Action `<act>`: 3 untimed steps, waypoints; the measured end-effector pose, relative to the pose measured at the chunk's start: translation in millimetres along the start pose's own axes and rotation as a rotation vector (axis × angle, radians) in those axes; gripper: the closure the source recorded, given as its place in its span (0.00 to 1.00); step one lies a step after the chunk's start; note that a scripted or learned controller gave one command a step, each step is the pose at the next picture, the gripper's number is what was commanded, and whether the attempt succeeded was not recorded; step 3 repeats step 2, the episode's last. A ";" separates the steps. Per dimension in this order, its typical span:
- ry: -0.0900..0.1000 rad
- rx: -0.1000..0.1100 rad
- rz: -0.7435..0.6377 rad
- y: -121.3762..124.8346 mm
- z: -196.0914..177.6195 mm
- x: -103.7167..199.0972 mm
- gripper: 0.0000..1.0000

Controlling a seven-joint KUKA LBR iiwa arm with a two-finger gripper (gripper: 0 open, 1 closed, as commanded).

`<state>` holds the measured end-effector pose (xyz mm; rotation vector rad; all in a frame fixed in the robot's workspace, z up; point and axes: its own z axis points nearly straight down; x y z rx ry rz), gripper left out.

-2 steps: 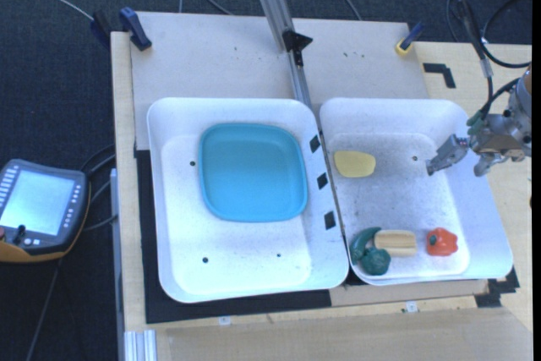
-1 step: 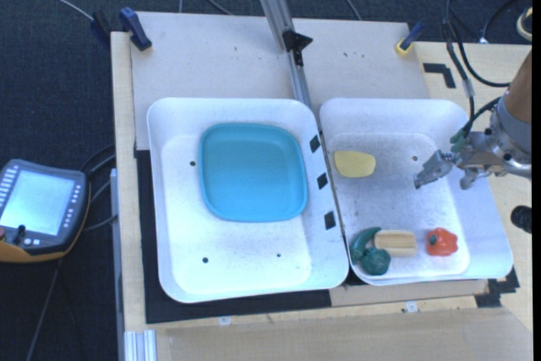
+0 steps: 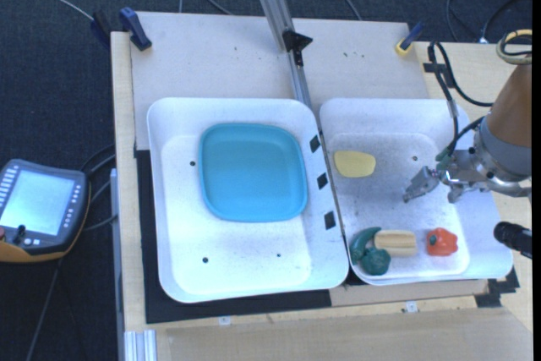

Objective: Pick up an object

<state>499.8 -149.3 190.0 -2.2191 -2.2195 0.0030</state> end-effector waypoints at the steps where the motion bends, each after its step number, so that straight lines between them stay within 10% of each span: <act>1: 0.000 0.000 0.000 -4.2 43.8 5.0 0.00; 2: 0.000 -0.005 0.000 -3.2 31.4 4.9 1.00; 3: 0.000 -0.005 0.000 -3.2 31.4 4.9 1.00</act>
